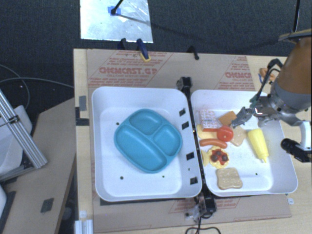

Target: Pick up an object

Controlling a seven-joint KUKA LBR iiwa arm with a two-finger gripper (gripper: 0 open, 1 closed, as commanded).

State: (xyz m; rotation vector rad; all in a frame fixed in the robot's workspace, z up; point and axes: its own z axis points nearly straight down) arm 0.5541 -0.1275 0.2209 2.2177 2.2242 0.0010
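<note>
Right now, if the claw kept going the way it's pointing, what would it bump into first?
Probably the red tomato. The claw points down and left toward the toy food, with the tan bread piece close beside that line. Depth is hard to judge from above.

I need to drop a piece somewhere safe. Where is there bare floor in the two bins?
Left bin: bare floor rings the blue plate, widest at its near corners. Right bin: bare near-right corner beyond the toast and corn. Crowded along the divider, where the gripper is.

Red print on cardboard sheet (pixel 146 67) under the bins, upside down, reads roughly "CHEMCAST GP"; repeated at right, partly visible.
</note>
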